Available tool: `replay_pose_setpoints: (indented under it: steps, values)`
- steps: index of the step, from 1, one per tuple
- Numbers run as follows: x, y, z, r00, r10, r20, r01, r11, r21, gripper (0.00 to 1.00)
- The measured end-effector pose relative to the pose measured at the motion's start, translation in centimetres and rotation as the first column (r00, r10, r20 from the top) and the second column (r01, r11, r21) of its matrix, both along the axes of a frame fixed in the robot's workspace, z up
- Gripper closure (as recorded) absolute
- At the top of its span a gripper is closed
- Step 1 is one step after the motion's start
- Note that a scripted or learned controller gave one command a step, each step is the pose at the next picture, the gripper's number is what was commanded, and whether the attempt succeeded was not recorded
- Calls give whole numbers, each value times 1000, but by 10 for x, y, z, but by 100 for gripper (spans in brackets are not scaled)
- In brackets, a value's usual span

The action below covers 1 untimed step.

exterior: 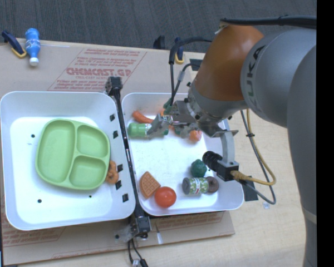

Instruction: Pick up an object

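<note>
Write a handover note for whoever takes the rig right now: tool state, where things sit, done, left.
Tool: low in the right bin, at its back-left, beside the green bottle and toy carrot; nothing seen held.
Right bin, front: waffle, red ball, small can, dark green piece.
Left bin: green divided plate, pretzel at its right edge.
Done: no pick visible.
Left: grasp one object and lift it.
</note>
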State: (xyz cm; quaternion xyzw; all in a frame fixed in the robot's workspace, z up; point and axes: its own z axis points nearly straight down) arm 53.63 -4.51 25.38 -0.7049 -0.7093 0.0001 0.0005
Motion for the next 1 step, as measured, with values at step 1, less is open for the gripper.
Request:
replay_pose_setpoints:
  steps: [1]
  values:
    - [-18, -52, -113, 1000, 0, -4, 0, 1000, -1, 0]
